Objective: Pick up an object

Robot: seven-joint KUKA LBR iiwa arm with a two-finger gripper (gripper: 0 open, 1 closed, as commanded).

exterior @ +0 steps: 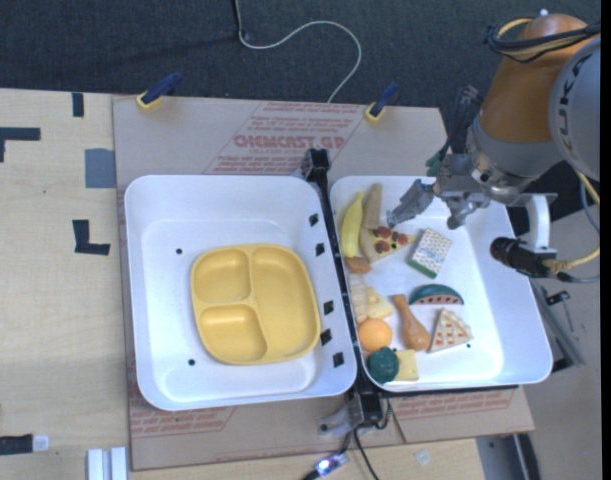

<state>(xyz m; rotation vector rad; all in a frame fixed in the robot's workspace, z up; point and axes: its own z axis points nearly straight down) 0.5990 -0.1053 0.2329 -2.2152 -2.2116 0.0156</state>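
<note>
Tool [432, 204] upper right of frame, fingers spread, empty, above pizza slice [387, 240]; light, stiff plastic; pinch across edges.

place: robot lab | evidence: taped bench [45, 268], clamped cardboard [275, 138], white bins [145, 218], loose cable [295, 33]
</note>
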